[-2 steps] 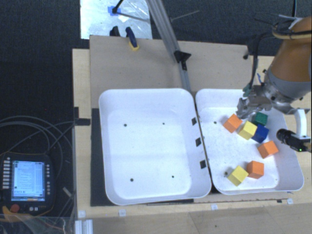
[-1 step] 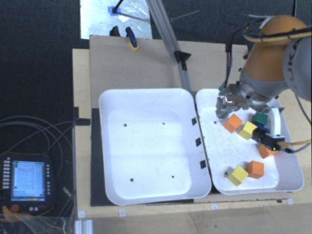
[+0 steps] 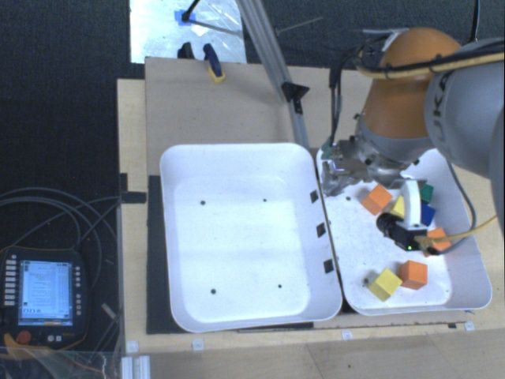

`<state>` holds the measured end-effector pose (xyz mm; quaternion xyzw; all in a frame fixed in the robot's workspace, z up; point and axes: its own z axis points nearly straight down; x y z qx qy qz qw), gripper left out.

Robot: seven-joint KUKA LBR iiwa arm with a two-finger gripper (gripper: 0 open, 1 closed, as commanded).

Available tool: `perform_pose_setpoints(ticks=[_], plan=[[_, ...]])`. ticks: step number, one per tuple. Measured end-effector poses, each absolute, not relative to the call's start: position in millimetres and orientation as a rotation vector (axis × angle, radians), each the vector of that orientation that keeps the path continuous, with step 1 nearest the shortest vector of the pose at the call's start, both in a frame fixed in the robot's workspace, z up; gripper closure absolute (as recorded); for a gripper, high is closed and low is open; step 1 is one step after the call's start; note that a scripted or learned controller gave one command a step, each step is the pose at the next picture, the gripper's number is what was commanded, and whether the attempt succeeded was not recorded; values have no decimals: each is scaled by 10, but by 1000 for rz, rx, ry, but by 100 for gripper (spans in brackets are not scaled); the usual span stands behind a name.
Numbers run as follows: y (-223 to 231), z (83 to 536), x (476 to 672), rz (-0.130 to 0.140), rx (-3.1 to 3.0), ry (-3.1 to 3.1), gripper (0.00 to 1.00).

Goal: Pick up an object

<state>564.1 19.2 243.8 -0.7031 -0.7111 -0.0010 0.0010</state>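
— Where do the pickable pieces lie?

— All in the right bin (image 3: 357, 239). An orange block (image 3: 377, 199) sits tilted in its upper half, on the white floor, and it is the piece nearest the gripper (image 3: 333, 172). To its right, against the far side, a green block (image 3: 426, 190) rests just above a blue block (image 3: 428, 212). Lower down, near the front wall, a yellow block (image 3: 385, 283) and a second orange block (image 3: 413, 274) lie just beside each other, the yellow one to the left.

— And the gripper?

— It hangs over the upper left corner of that same bin, close to the wall shared with the left bin (image 3: 237, 235), up and left of the orange block. Nothing shows in its grasp. Whether it is released or clenched, I cannot tell; the metal there is too blurred.

— The arm?

— The arm (image 3: 473, 109) reaches in from the right, its orange band above the right bin's far end.

— What surrounds the bins?

— They stand side by side on a pale bench (image 3: 221, 109). A grey pole (image 3: 264, 38) slants down toward the left bin's far right corner. At the lower left, off the bench, a pendant (image 3: 41, 294) with a lit screen lies among loose cables (image 3: 87, 219).
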Motion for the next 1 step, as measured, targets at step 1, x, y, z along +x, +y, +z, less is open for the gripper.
perform_pose_setpoints(ticks=[1], plan=[[752, 2378, 5756, -5, -2209, -2234, 100]])
